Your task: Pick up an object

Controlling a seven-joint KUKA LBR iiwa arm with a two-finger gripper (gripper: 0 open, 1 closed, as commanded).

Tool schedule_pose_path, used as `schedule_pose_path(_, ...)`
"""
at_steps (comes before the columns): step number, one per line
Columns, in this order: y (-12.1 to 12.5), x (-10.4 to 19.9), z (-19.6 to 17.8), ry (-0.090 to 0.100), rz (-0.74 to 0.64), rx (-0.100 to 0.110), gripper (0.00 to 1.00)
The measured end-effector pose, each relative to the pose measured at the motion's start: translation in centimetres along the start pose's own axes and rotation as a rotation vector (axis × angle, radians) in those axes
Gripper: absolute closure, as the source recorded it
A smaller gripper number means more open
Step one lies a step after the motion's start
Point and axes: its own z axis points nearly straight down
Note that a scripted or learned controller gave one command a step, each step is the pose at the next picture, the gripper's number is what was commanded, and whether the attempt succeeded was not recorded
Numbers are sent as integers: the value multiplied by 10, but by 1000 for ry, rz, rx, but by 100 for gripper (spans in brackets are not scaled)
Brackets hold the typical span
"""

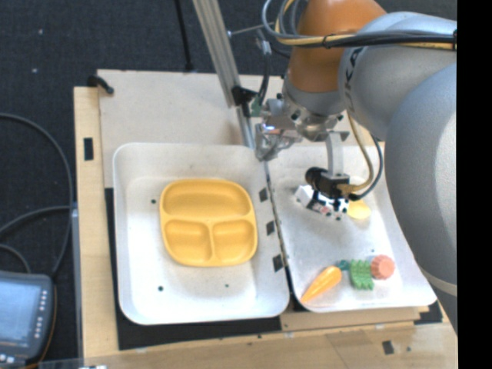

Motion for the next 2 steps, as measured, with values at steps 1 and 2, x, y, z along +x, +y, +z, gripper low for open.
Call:
schedule_pose_path(1,21,45,-3,0,0,-1,100)
schedule_pose_path(2,20,42,-3,-3,2,2,0)
